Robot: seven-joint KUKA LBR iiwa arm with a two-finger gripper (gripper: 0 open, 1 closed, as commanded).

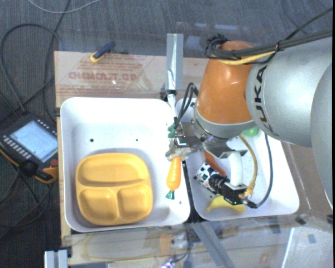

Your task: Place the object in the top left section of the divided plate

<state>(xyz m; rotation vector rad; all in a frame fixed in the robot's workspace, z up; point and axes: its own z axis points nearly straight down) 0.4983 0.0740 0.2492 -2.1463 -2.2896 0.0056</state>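
A yellow divided plate (pixel 114 188) lies in the left white bin (pixel 100 113), toward its front. Its wide section is at the back and two smaller sections are at the front. My gripper (pixel 176 152) hangs over the rim between the two bins, shut on the top of a toy carrot (pixel 173 175). The carrot is orange with a green tip, and it hangs point down, right of the plate. The arm's big orange and grey wrist (pixel 226 96) covers much of the right bin.
The right white bin (pixel 279 197) holds a yellow banana-like piece (pixel 223 204), a reddish object (pixel 214 162) and something green (pixel 250 132), all partly hidden by the arm. A teach pendant (pixel 27 144) lies left of the bench. A cardboard sheet (pixel 109 74) sits behind the left bin.
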